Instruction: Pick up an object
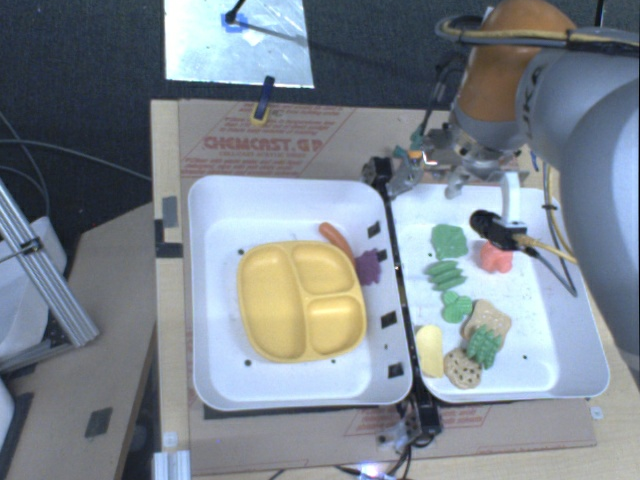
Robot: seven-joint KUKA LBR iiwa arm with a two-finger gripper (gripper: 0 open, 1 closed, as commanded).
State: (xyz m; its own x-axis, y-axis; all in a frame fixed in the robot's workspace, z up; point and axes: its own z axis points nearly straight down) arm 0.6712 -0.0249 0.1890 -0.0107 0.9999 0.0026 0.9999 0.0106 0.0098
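Dark carpet (80, 48) lies behind the bench, with a silver sheet (240, 28) on it at 12 o'clock of the view; a brown cardboard sheet (300, 143) with red print lies under the two white bins.

The left bin (215, 268) holds a yellow tray (300, 300) with three compartments at its middle; an orange carrot (336, 238) lies touching the tray's 1 o'clock corner; a purple piece (368, 266) sits just beside the tray at its 2 o'clock.

The right bin (560, 348) holds the small things that could be picked up. A pink piece (495, 259) lies just off the bin's centre toward 12 o'clock. A green leaf (449, 240) sits at 11 o'clock; a green pod (443, 269) lies close below it, and a green lump (457, 306) below that, toward 9 o'clock. A pale cracker (488, 318) lies near the centre, touching the lump. A green sprig (483, 346) rests against the cracker's 6 o'clock edge. A round biscuit (461, 368) sits at 7 o'clock, beside a yellow piece (429, 350) at 8 o'clock.

The grey arm (585, 138) comes in from 3 o'clock; its gripper (447, 173) hangs over the right bin's 12 o'clock rim, apart from every piece. Whether it is open or closed cannot be told, and nothing is seen in its hold.
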